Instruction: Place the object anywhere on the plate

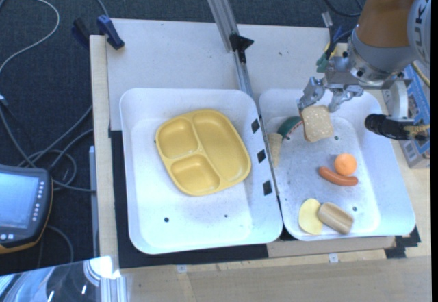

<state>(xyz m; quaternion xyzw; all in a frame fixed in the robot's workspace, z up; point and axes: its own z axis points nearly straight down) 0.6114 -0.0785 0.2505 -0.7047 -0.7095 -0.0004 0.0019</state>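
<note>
A yellow three-section plate (pixel 202 151) lies in the left white bin (pixel 147 225). Over the back of the right bin (pixel 390 215), my gripper (pixel 323 98) points down from the orange-banded arm. A tan slice of bread (pixel 317 123) hangs tilted just under it, with its top edge between the two fingers. The gripper is shut on that slice. The bread is about a hand's width to the right of the plate, across the divider between the bins.
In the right bin lie an orange ball (pixel 346 163), a red sausage (pixel 338 177), a pale yellow piece (pixel 309 216) and a tan roll (pixel 335 218). A green item (pixel 290 127) sits by the bread. A metal post (pixel 219 3) rises behind the bins.
</note>
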